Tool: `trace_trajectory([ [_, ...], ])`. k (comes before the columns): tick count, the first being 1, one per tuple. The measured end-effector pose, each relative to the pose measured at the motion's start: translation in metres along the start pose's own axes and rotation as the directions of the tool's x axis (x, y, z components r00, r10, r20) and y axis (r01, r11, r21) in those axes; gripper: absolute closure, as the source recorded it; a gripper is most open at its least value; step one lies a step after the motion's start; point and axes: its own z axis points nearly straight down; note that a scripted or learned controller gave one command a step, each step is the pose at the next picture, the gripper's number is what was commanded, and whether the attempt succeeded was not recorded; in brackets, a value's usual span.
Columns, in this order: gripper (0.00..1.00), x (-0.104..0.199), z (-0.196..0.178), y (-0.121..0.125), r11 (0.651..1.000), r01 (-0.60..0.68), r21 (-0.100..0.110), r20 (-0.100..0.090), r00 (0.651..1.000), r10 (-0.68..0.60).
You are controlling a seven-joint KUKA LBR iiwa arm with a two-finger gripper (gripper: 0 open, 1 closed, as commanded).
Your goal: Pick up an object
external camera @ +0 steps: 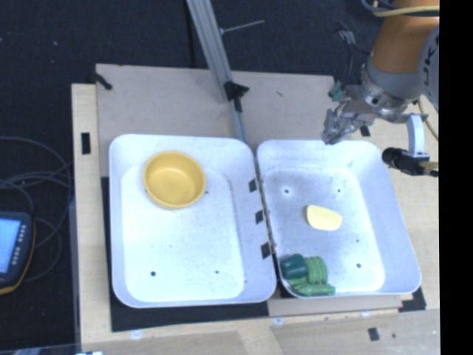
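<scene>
A pale yellow flat piece lies near the middle of the right bin. A green ridged object rests against that bin's near left corner. A yellow bowl stands upright in the far left part of the left bin. My gripper hangs above the far rim of the right bin, well clear of every object, with nothing seen between its fingers.
A slanted grey metal rail runs from the top of the view down to the gap between the bins. Black clips sit along the shared wall. A handheld screen with cables lies off the bench at the left.
</scene>
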Motion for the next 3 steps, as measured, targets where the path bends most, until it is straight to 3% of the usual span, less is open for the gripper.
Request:
trace_trajectory([
  [1,1.0,0.047,-0.004,-0.025,1.0,0.001,0.0,-0.001,1.0,-0.001],
  [3,1.0,0.126,0.025,-0.082,1.0,0.0,0.002,0.0,1.0,0.0],
])
